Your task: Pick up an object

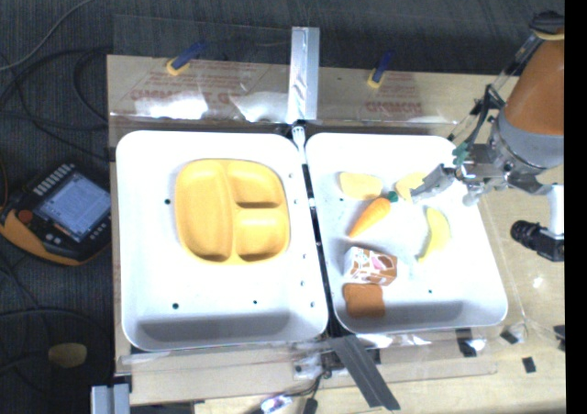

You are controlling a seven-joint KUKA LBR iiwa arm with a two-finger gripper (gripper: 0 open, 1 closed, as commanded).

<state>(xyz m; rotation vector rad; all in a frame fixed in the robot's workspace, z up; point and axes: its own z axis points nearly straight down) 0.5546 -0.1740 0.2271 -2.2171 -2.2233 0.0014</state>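
Over the right bin's (477, 265) upper right corner the gripper (429, 184) reaches in; how far its jaws stand apart I cannot tell, nor whether they hold anything. Just beside its tip lies a carrot (371, 215), with yellow pieces (359, 184) around it, a banana slice (438, 230) below, and a patterned packet (371, 265) and brown block (365, 300) nearer the front. The left bin (147, 293) bears a yellow tray (231, 210).

Dark grey carpet floor (55, 54) with trailing cables (83, 4) around a pale wooden bench (532, 311).
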